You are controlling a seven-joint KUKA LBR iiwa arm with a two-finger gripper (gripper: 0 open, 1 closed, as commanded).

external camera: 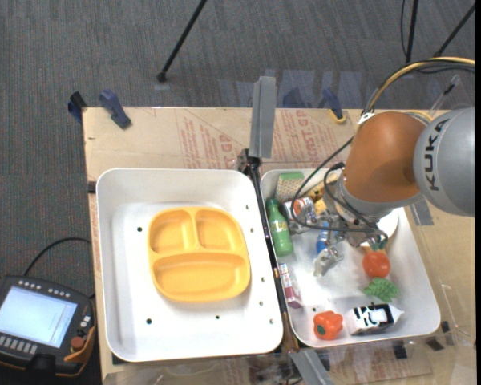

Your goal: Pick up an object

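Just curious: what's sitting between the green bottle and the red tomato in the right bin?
In the camera view, the claw hangs between the green bottle and the tomato.

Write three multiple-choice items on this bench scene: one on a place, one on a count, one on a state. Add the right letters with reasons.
1. The yellow tray lies in:
A. the left bin
B. the right bin
C. the bench outside the bins

2. The yellow tray has how many compartments?
A. two
B. three
C. five

3. The green bottle is:
A. standing upright
B. lying on its side
C. resting on the tray

Key: 1 A, it sits inside the left bin's walls; 2 B, two small above one wide; 3 B, its length runs along the right bin's left wall.
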